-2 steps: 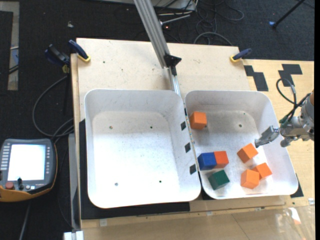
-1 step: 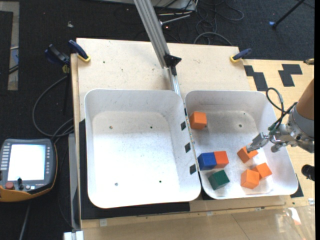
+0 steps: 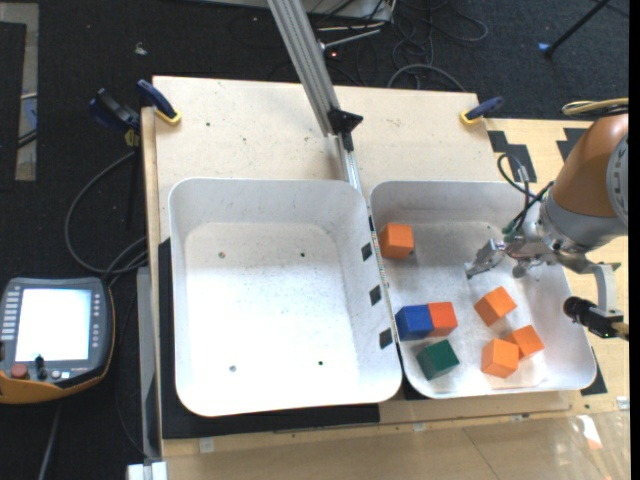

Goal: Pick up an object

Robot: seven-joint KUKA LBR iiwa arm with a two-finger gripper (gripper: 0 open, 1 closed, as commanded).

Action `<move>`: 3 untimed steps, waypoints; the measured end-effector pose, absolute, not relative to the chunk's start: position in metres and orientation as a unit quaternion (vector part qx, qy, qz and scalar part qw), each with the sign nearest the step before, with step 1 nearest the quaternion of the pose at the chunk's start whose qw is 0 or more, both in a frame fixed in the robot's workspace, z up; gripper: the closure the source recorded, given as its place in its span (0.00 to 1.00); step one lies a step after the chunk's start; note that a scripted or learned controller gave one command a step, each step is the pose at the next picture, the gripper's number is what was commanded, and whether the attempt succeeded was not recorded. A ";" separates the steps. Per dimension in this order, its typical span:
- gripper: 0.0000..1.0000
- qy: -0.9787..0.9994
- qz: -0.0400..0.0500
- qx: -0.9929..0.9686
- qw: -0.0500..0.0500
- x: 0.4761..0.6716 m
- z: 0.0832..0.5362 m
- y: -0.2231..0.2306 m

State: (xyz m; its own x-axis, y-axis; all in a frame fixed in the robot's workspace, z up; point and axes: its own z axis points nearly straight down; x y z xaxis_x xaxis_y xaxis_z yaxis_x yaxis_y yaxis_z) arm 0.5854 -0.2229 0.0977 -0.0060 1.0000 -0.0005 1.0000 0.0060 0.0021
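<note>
The grey arm (image 3: 590, 193) reaches in from the right, orange band uppermost. Its gripper (image 3: 490, 258) hangs low, pointing left.

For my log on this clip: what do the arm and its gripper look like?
The arm is a rounded, bulky body: an orange band on top, then grey toward the wrist. Thin cables, one greenish, run along the wrist. The gripper is small and metallic grey, with slim fingers. A black fitting juts from a pale bracket beneath the wrist.
</note>
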 end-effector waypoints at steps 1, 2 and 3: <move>0.00 0.708 0.000 0.706 0.001 0.584 0.101 -0.224; 0.00 0.711 0.002 0.703 0.000 0.620 0.095 -0.135; 0.00 0.708 0.000 0.706 0.001 0.618 0.095 -0.141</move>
